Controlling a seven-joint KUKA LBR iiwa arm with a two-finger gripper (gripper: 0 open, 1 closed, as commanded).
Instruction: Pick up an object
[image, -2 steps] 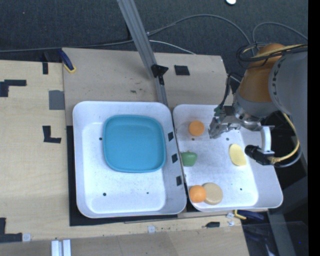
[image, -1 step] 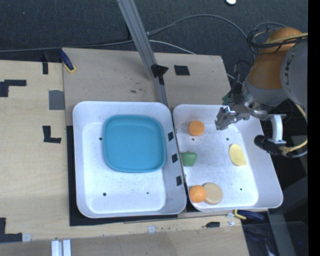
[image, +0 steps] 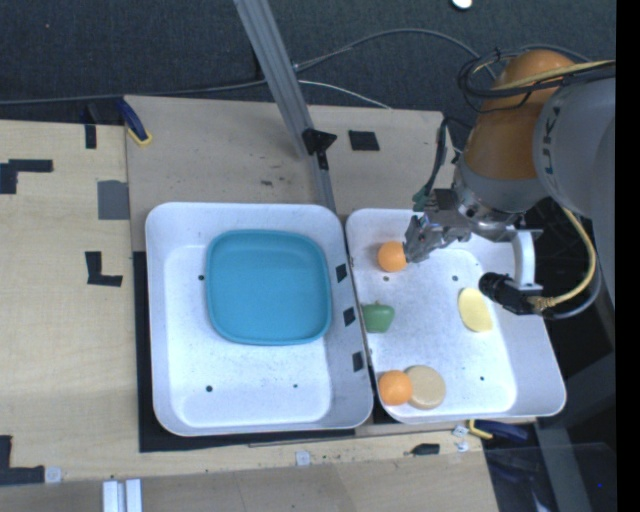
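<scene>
The right bin (image: 520, 395) holds an orange ball (image: 391, 257) near its back left, a green object (image: 378, 317) at its left wall, a yellow lemon-like piece (image: 476, 309) on the right, and a second orange ball (image: 395, 387) touching a tan round disc (image: 425, 387) at the front. My gripper (image: 421, 243) hangs low over the back of this bin, just right of the first orange ball and close against it. Nothing shows between its fingers.
The left bin (image: 175, 380) carries a blue square plate (image: 268, 285). A grey metal post (image: 290, 95) slants across the bench behind the bins. The arm's bulky wrist and cables (image: 520, 150) loom over the right bin's back right corner.
</scene>
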